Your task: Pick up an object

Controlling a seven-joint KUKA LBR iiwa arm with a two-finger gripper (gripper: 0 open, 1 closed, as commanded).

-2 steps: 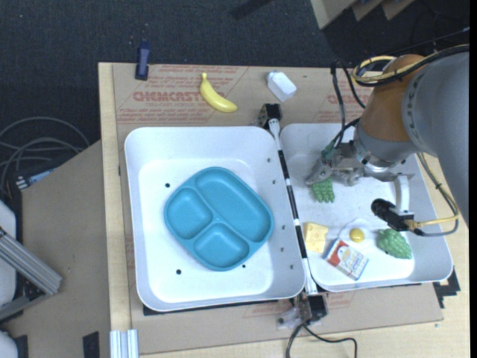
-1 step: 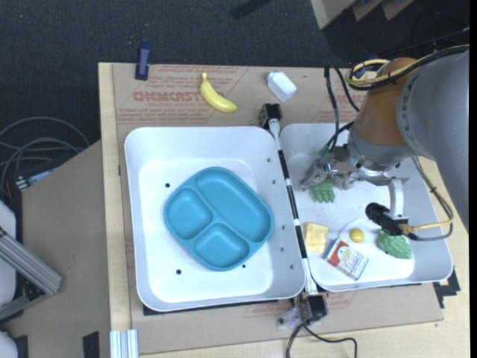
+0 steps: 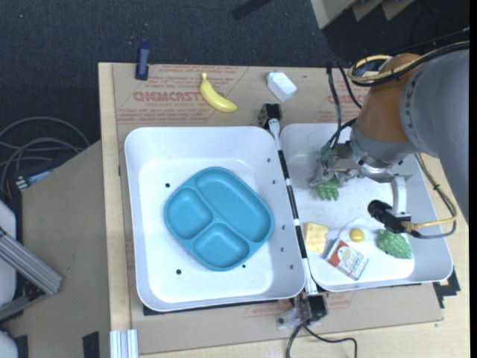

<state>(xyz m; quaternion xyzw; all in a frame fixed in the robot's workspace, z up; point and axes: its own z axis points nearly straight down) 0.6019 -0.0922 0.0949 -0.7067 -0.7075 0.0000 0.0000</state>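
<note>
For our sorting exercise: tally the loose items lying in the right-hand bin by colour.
Green: 2, a leafy piece by the gripper, another at the far right
Yellow: 2, a wedge and a small round piece
Red-and-white: 1, a packet
Total: 5

Red letters are printed on the brown cardboard sheet point(image 3: 112, 200) that lies under the two bins. Near the top left of the sheet, beside the toy banana point(image 3: 216, 97), the big red word looks like "CHEMCAST" point(image 3: 165, 97). Smaller red lines run above and below that word, but they are too tiny to read. More red print shows on the cardboard at the top right, and it cannot be read. The small red and white packet point(image 3: 347, 259) has a picture on it, too blurry to read.
</note>
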